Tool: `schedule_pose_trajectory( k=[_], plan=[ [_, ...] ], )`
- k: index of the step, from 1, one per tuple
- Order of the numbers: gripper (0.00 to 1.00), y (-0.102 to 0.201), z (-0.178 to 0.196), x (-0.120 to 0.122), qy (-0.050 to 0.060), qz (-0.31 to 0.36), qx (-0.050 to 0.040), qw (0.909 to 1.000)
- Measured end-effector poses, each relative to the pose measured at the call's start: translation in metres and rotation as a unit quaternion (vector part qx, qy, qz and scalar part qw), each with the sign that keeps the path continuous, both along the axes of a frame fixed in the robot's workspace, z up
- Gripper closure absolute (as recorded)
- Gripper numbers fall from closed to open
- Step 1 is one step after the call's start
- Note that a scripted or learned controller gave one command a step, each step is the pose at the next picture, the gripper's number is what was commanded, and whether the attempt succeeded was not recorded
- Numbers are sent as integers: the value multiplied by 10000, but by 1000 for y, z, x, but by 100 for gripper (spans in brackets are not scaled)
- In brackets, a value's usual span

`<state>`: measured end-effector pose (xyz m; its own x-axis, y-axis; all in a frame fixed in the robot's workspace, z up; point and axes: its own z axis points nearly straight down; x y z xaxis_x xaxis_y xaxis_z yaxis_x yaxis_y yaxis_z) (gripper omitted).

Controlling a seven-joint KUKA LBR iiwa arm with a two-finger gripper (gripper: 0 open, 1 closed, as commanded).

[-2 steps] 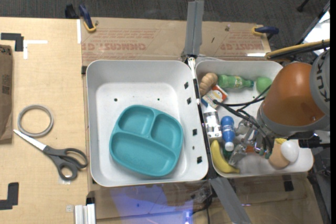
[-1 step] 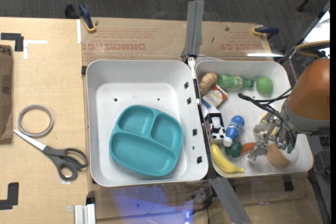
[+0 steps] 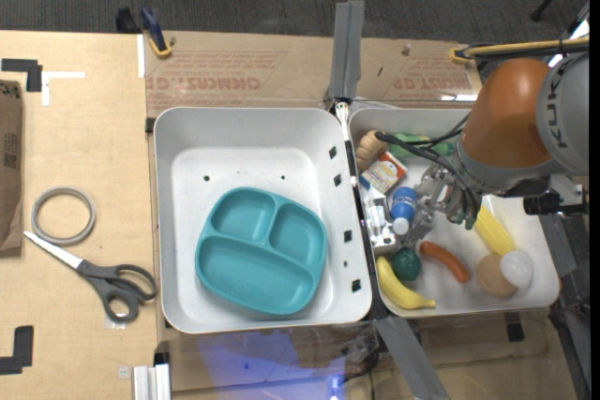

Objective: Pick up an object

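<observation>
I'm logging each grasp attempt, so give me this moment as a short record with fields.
left bin: holds a teal divided plate
right bin: banana, corn cob, sausage, egg, blue bottle, other small items
gripper: low over the right bin, by the blue bottle
grasp: nothing seen between the fingers
bench, left side: scissors, tape roll

Two bins side by side on the tabletop [image 3: 84, 89]. Left bin [image 3: 178, 140] holds a divided tray [image 3: 261, 250]. Right bin [image 3: 539, 290] holds a banana [image 3: 401, 287] at near left, sausage [image 3: 444, 260] and corn cob [image 3: 494, 231] further right, egg [image 3: 517, 268] near right. Scissors [image 3: 98, 274] and tape roll [image 3: 63, 215] lie left of the bins.
</observation>
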<state>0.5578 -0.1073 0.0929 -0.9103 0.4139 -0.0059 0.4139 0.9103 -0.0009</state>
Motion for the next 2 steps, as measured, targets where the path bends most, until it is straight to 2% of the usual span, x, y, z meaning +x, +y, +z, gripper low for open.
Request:
schedule_pose_trajectory(
  k=[1, 2],
  plan=[
    [0, 5, -1, -55, 21, 142, 6, 9999],
    [0, -48, -1, -66, 13, -407, 14, 9992]
  ],
)
